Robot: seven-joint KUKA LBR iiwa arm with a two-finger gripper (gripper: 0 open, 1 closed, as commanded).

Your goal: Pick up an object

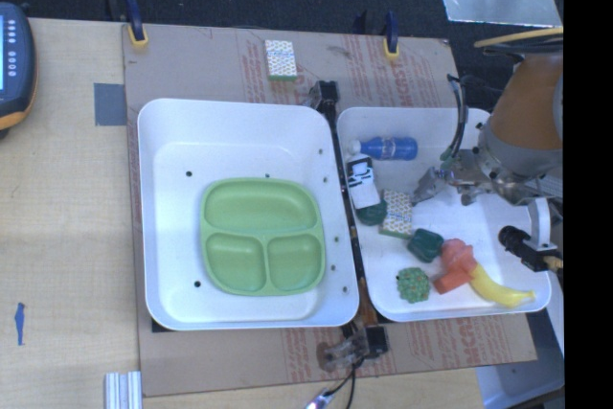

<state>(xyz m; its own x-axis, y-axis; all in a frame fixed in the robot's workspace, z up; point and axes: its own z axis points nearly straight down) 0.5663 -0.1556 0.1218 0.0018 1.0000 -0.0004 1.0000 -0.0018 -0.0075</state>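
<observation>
- The grey two-finger gripper [442, 179] hangs over the upper middle of the right white bin [378, 302], below the arm's orange band [529, 105]; its metal tips point toward the bin's left side.
- Whether the gripper is spread or pressed together cannot be told; nothing shows between its tips.
- Up and to the left of the tool, a blue plastic bottle with a white cap [386, 147] lies on its side near the bin's far wall.
- Left of the tool, a white bottle with a dark label [362, 182] lies along the bin's left wall, with a dark green rounded piece [373, 213] at its lower end.
- Just below and left of the tips lies a small pale speckled sponge block [397, 215].
- Below the tool sit a dark green chunky toy [425, 244], a pink-and-orange toy [456, 265] touching it, and a yellow plastic banana [500, 288] further right by the bin's near corner.
- Lower left of the tool, a green knobbly ball-shaped toy [413, 284] rests near the front wall.
- Well to the tool's left, the left white bin [163, 206] holds a light green three-compartment plate [262, 235].
</observation>
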